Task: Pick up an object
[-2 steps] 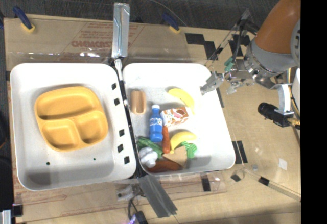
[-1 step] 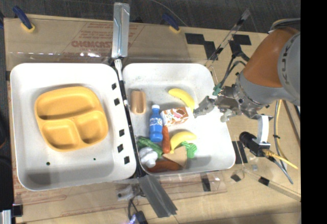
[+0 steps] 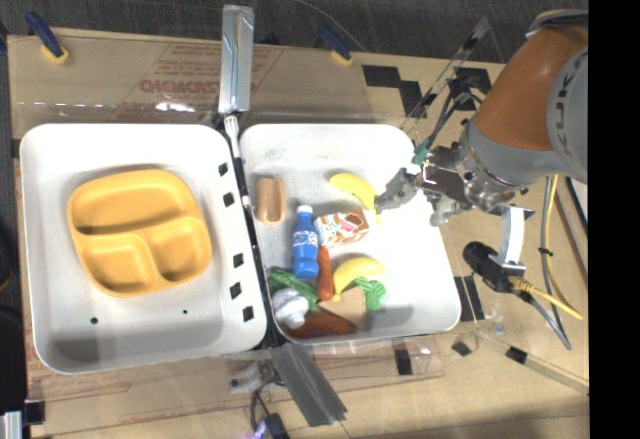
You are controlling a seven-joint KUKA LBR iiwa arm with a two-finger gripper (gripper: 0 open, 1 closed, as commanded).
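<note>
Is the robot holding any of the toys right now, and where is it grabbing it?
Nothing is seen held. The gripper sits at the right bin, right beside a yellow banana, but no toy shows between its fingers.

The scene is lit evenly and fairly brightly from overhead. The two white bins [image 3: 130, 342] are rendered close to overexposed, with little surface detail kept. Soft, short shadows are cast toward 6 o'clock beneath the yellow tray [image 3: 140, 227]. A faint glare streak is seen on the clear film at 11 o'clock. The carpet at 12 o'clock is left dim. Slight softness is noticed throughout.
</note>
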